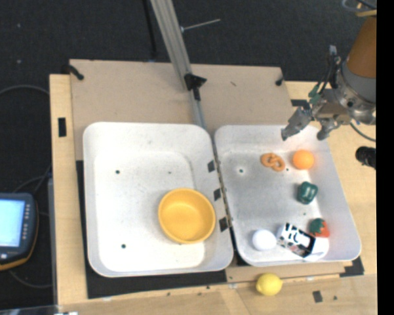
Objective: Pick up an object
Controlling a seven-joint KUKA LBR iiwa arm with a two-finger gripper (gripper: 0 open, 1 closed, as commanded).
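Orange ball (303, 159) sits in the right bin (249, 195) near its far edge, beside a pretzel-ish thing (273, 162) (hard to make out). Gripper (308, 128) hovers just above, jaws spread, nothing between. Arm (360, 64) is cut off at the right.

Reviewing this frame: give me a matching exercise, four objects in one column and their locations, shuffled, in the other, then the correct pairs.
Things:
1. yellow bowl
2. orange ball
3. lemon
4. white ball

Places:
A. on the bench, outside both bins, at the near edge
B. right bin, far end, beside the pretzel
C. left bin, near its right wall
D. right bin, near end, beside the black-and-white object

Pairs: 1-C, 2-B, 3-A, 4-D
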